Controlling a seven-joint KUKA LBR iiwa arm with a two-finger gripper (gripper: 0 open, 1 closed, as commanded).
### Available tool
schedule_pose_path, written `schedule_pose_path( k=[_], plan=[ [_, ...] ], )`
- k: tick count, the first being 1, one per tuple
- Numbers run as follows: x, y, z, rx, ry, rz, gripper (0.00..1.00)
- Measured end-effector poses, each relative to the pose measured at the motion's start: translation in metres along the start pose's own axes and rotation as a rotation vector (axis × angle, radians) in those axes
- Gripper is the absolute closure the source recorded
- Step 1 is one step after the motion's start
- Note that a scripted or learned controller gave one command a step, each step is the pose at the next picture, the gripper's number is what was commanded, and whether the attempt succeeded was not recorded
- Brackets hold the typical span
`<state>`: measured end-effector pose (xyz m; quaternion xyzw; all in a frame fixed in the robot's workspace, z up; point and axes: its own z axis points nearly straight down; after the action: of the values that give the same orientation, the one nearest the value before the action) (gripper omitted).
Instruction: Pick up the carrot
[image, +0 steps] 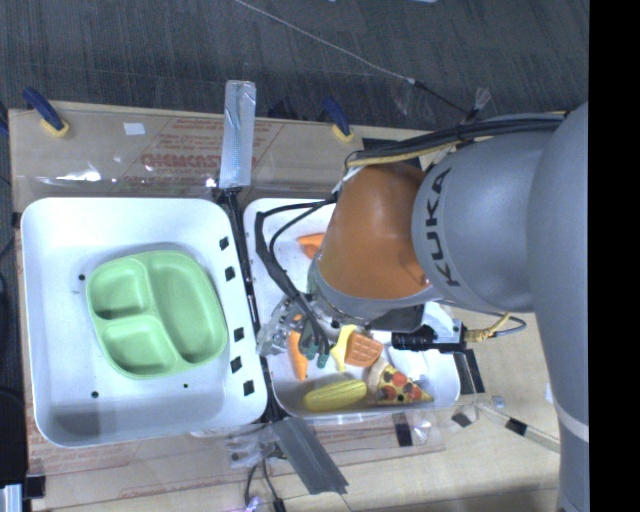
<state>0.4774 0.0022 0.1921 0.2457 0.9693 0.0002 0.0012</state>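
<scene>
The left bin (50, 300) holds a green divided plate (155, 312). In the right bin (285, 398) the jaws (295, 335) hang low over the carrot (299, 358) — whether apart or together, I cannot tell. Just right lie a yellow corn cob (335, 395) and a pizza slice (398, 386).
</scene>
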Motion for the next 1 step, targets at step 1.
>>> schedule_pose_path(
  k=[1],
  plan=[
    [0.0119,0.0206,0.0004,0.001,0.001,0.281,1.00]
  ],
)
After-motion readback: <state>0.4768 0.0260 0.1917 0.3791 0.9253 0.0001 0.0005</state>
